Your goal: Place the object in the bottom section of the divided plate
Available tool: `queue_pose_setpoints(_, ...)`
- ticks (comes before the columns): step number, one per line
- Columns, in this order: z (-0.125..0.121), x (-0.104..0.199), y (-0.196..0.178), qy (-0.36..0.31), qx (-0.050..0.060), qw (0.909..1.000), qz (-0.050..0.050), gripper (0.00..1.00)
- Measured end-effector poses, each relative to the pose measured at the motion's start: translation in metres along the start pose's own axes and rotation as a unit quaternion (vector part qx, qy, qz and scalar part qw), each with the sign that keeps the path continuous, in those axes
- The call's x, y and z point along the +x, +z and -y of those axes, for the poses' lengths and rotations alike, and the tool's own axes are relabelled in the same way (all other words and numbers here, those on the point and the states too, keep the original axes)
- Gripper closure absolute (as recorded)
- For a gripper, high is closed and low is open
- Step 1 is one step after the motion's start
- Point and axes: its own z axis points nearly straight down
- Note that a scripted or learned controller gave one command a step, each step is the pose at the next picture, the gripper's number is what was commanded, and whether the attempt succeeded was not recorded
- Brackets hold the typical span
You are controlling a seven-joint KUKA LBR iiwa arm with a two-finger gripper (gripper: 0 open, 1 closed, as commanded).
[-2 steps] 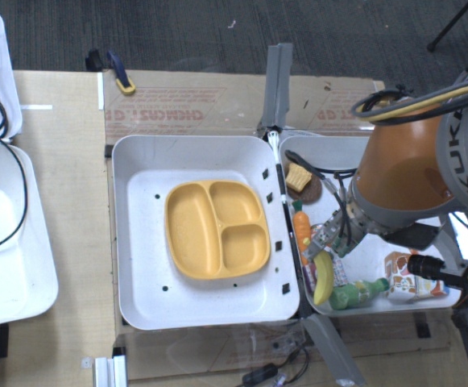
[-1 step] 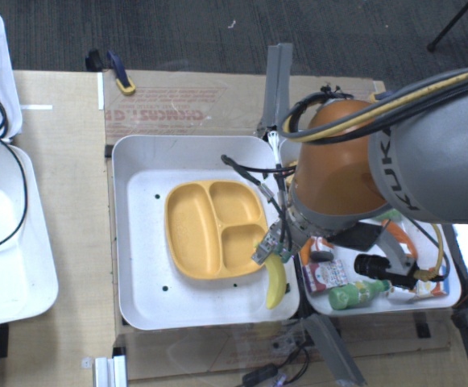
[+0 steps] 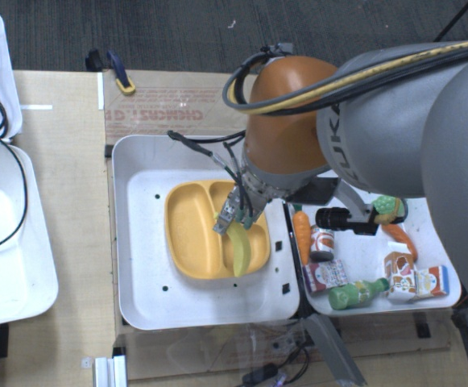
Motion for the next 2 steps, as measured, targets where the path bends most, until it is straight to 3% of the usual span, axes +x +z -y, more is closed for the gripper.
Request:
queue_pose_setpoints(1,-0.002,-0.010,-0.061,-0.078,0.000,0.9970,0.001,1.00)
queue_pose_setpoints(2,-0.023,0.034,-0.057,-0.105,0.000,0.9945,0.000,1.00)
